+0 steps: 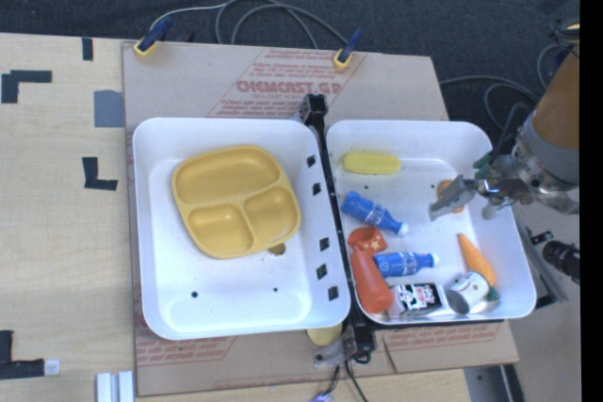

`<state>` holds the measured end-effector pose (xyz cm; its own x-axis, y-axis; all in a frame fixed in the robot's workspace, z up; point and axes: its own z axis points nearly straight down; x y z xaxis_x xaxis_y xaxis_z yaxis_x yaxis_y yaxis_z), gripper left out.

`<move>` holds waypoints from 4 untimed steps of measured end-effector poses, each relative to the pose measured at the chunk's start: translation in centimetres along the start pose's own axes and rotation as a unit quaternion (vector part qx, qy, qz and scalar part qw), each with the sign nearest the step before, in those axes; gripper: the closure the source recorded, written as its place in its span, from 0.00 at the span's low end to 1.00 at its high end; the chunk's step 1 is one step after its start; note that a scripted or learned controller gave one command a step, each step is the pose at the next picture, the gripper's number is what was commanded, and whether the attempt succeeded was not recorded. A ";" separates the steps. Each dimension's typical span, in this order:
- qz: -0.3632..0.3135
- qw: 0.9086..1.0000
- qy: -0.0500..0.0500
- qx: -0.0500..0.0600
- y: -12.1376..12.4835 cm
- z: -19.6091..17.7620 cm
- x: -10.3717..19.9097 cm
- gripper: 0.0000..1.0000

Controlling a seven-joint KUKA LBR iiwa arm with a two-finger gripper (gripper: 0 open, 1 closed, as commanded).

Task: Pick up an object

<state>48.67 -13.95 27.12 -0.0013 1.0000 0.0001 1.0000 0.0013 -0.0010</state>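
The right bin (415,132) holds a yellow corn cob (371,164), a blue bottle (369,211), a smaller blue-and-white bottle (405,261), a red bottle (367,276), an orange carrot (476,259), a black-and-white can (417,297) and a grey-white object (468,292). My gripper (471,196) hangs over the bin's right side, above the carrot and to the right of the blue bottle. It is open, with its fingers spread and nothing held between them. A small orange bit (445,187) shows beside the left finger.
The left bin (160,297) holds a yellow divided plate (237,200). A black divider (325,202) runs between the bins. Both rest on a cardboard sheet (273,80) held by clamps at the back. Cables lie on the dark floor behind.
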 end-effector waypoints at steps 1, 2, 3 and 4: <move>-0.002 1.000 0.001 0.002 5.7 11.1 3.9 0.00; -0.003 1.000 0.000 -0.003 12.1 8.6 8.1 0.00; -0.001 1.000 -0.001 -0.002 17.5 8.7 6.2 0.00; -0.002 1.000 0.000 0.000 17.9 8.7 10.5 0.00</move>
<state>66.53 -3.44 18.40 -0.0049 1.0000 0.0010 1.0000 0.0049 -0.0008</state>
